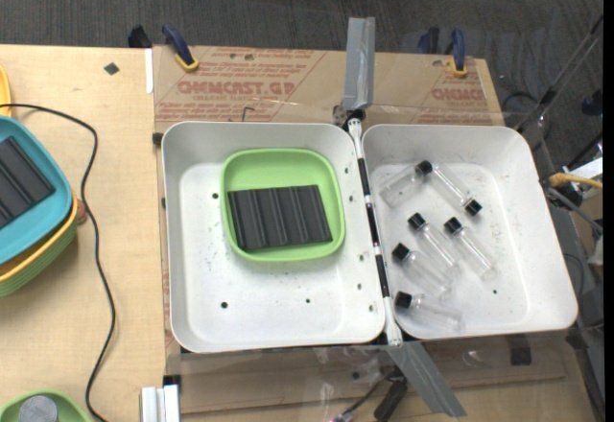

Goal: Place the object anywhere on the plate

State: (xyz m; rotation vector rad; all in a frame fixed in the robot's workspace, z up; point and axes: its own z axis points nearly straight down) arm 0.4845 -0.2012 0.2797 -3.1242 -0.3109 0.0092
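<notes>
A green square plate (282,207) with a dark ribbed insert lies in the left white bin (269,319), toward its upper middle. In the right white bin (537,247) lie several clear plastic vials with black caps (449,226), scattered across its middle and lower left. One vial (428,178) lies near the top, another (420,307) near the bin's front edge.
A stack of teal and green plates (29,209) sits at the far left on the wooden table, with a black cable (101,247) running past it. Blue-handled clamps (179,46) hold cardboard behind the bins. A grey strip (360,65) stands between the bins at the back.
</notes>
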